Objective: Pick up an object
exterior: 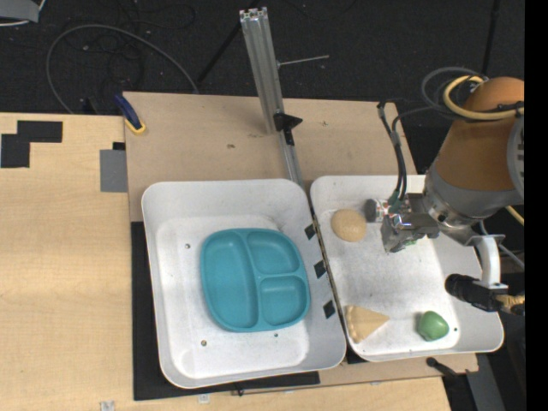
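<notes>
The left bin [171, 349], whose front edge lies nearest the camera, sits well to the left of the gripper [399, 231] and holds a teal divided plate [254, 278], lying flat with three compartments. Behind the bins, up and to the left of the gripper, a metal post [262, 67] rises from the bench [197, 135]. The right bin [385, 298] lies under the gripper. In it, a round tan bun [348, 225] rests just to the left of the gripper, close beside it but apart from it. A tan wedge [366, 322] lies below and slightly left of the gripper, near the bin's front edge. The gripper hangs low over the bin's back half with nothing visibly held; how far apart its fingers stand cannot be told. A green ball [433, 325] sits below and to the right of the gripper, at the bin's front right corner.
</notes>
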You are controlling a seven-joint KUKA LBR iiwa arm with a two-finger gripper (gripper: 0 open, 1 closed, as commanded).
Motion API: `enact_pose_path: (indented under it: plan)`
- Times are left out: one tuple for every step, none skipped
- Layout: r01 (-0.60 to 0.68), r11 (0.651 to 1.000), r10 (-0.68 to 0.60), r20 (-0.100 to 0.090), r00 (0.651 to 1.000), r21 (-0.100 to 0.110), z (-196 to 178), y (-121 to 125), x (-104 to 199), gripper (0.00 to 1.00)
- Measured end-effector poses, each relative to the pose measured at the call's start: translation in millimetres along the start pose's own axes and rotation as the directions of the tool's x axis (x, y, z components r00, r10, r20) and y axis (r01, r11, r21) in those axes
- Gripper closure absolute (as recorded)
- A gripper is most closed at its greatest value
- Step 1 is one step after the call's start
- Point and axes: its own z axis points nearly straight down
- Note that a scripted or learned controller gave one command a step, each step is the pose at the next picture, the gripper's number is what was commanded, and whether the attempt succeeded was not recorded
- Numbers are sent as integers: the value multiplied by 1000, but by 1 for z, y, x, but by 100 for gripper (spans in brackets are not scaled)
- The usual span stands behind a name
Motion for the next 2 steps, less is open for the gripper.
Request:
enact_pose_path:
  plan:
    - [1, 1000, -1, 0, 1000, 0, -5, -11, 48, 100]
    - [-2, 1000, 2, 1, 1000, 0, 8, -20, 100, 100]
